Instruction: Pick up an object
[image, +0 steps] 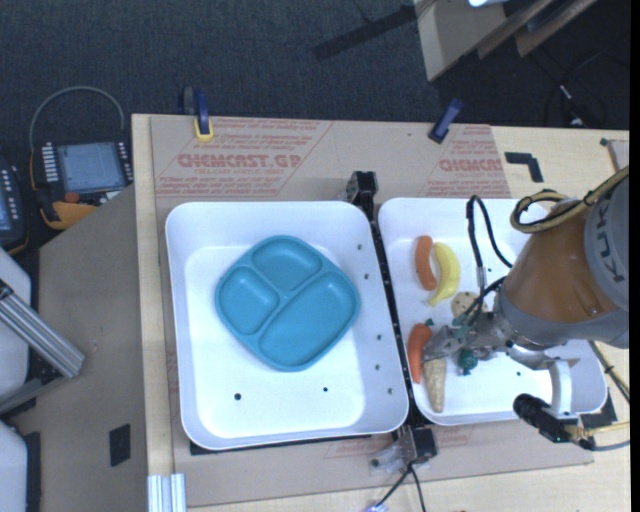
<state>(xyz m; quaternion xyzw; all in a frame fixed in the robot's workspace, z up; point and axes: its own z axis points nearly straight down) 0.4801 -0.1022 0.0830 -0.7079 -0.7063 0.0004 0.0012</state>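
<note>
Over the right-hand shallow white bin (590, 400) the grey arm with its orange band (555, 275) reaches in, and its two-finger gripper (450, 345) hangs low by that bin's left wall, among a small cluster of toy food. Whether the gripper is spread or pinched together cannot be told, since its dark, teal-tinged tip blurs into the things below it, and nothing can be made out between its tips. Just left of the gripper, against the same wall, lies a slim orange carrot-shaped piece (415, 352), and touching its lower end is a pale cream cone-shaped piece (435, 383) pointing towards the bin's near edge. Farther up the bin lie a short orange-red sausage-shaped piece (425, 258) and, touching its right side, a curved yellow banana (445, 273). A small speckled beige lump (463, 303) sits between the banana and the gripper, partly covered by the wrist. The arm's body hides much of the bin's right half. Beside it, the left-hand white bin (200, 400) holds a blue plastic divided plate (288, 301) with three compartments.
</note>
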